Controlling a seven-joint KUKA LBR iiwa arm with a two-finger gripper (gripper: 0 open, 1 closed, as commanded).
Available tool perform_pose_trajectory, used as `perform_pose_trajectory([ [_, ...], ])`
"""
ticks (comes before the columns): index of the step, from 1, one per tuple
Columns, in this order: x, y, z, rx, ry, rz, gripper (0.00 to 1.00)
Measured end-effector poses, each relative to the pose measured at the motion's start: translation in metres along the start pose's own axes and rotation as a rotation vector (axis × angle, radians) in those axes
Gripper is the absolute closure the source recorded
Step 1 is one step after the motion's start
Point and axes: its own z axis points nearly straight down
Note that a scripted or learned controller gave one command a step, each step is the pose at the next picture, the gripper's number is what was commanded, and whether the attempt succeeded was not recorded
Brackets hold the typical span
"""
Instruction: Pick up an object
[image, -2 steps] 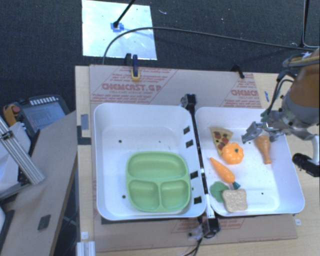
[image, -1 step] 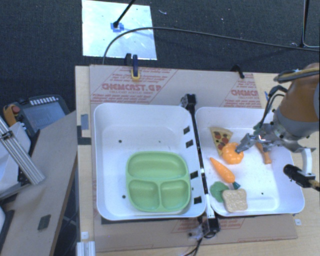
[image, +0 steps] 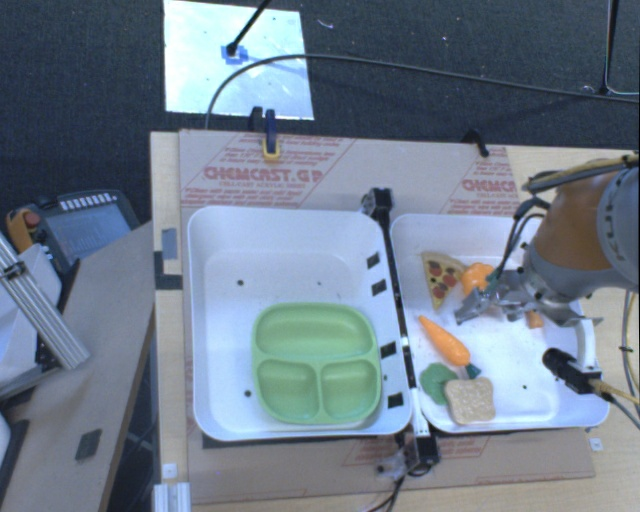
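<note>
- Orange toy (image: 478, 274) is lying in the right bin (image: 500, 222), toward its far half, just right of the pizza slice (image: 438, 278) and seeming to touch its edge.
- From the camera view, my gripper (image: 472, 308) is hanging just on the near side of that orange toy, with its tip pointing toward the middle of the bench. It is too blurred for me to tell whether it is touching the toy.
- I cannot tell whether my grip is released or clenched; the grey parts are blending together there, and I am seeing nothing clearly clamped in it.
- My arm (image: 585, 240) is reaching in from the right over the right bin, its orange band sitting above the bin's far right corner.
- Carrot (image: 446, 341) is lying slantwise near the bin's left wall, below my gripper and apart from it.
- Green piece (image: 437, 381) and bread slice (image: 470, 401) are sitting together at the near left corner, the bread overlapping the green piece's right side.
- Left bin (image: 280, 225) is holding a green divided plate (image: 318, 362), resting flat in its near half, well apart from me.
- Both bins are sitting side by side on a cardboard sheet (image: 300, 170).
</note>
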Motion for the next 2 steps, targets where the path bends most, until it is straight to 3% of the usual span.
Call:
perform_pose_trajectory([
  [1,0.0,0.001,0.013,-0.003,-0.001,0.0,0.0],
  [2,0.0,0.002,0.002,-0.007,-0.003,0.0,1.0],
])
